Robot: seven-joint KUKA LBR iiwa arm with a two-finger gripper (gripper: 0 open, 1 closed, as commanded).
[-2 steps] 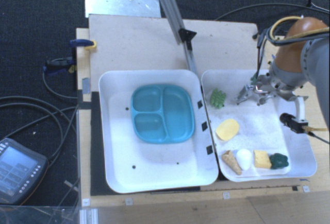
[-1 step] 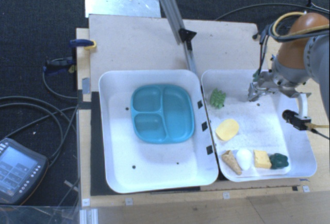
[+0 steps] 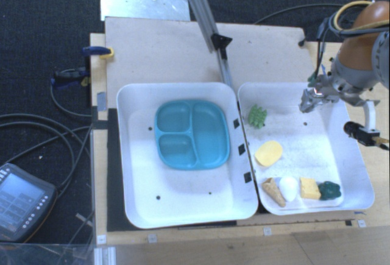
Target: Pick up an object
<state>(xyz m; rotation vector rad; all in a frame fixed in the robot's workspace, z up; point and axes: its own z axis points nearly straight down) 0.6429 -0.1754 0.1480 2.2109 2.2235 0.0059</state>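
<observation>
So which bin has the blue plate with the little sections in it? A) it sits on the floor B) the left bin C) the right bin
B: the blue plate lies in the left bin, while the right bin holds the small food toys.

The arm (image 3: 365,44) reaches in from the right, its orange band uppermost and its grey wrist bent down and leftward. The gripper (image 3: 308,102) hangs low at its tip, too small and blurred to read.
</observation>
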